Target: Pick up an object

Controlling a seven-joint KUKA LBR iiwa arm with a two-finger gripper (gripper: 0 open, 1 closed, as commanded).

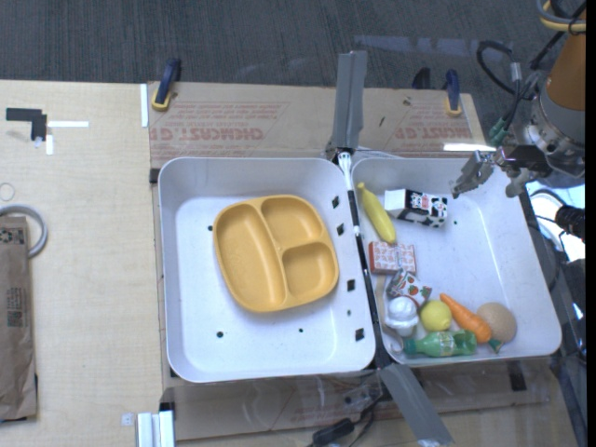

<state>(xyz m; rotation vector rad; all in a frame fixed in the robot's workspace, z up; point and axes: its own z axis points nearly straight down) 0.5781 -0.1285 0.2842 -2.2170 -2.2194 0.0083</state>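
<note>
The end effector [486, 169], open and with nothing between its fingers, hovers at the upper right of the frame above the right bin [521, 277], so I judge the approach is in hand and the next move must descend onto the cow-patterned carton [426, 207] just left below it.

Both bins are looking like smooth white plastic, the left bin [186, 277] catching a soft sheen along its rim and the right bin [521, 277] glaring brightly on its floor. The yellow divided plate [276, 250] is showing as matt plastic. The banana [377, 213], carrot [466, 317] and lemon [435, 316] are appearing as smooth toy plastic. Brown printed cardboard [242, 124] is lying at the far side under the bins, and the bench [74, 250] on the left is looking like pale matt wood.
</note>
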